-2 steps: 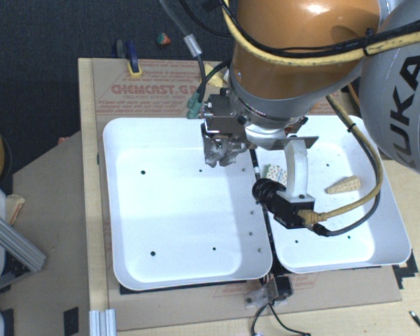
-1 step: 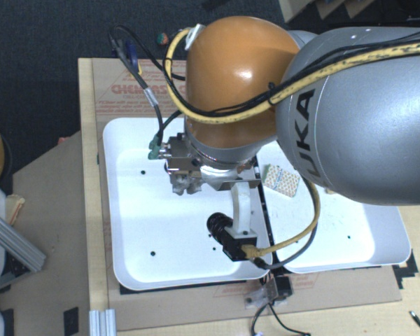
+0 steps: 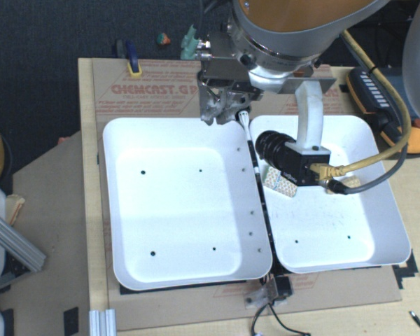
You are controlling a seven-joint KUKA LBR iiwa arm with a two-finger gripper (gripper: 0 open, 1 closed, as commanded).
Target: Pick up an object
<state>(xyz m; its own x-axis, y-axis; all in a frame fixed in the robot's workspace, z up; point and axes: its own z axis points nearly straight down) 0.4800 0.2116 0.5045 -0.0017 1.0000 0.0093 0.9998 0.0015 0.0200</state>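
Note:
A small pale object with a speckled pattern (image 3: 281,183) lies in the right bin (image 3: 336,236), close to the divider between the bins. A black cylinder (image 3: 288,159) on the arm's white bracket covers its upper part. My gripper (image 3: 225,112) hangs below the grey and orange wrist, over the far edge of the bins near the divider, up and to the left of the object. Nothing shows in its grasp.
The left bin (image 3: 175,208) is a shallow white tray with a few dark dots on its floor. A yellow hose (image 3: 378,158) loops from the black cylinder across the right bin's far side. Small clamps (image 3: 133,60) sit on the board's far edge.

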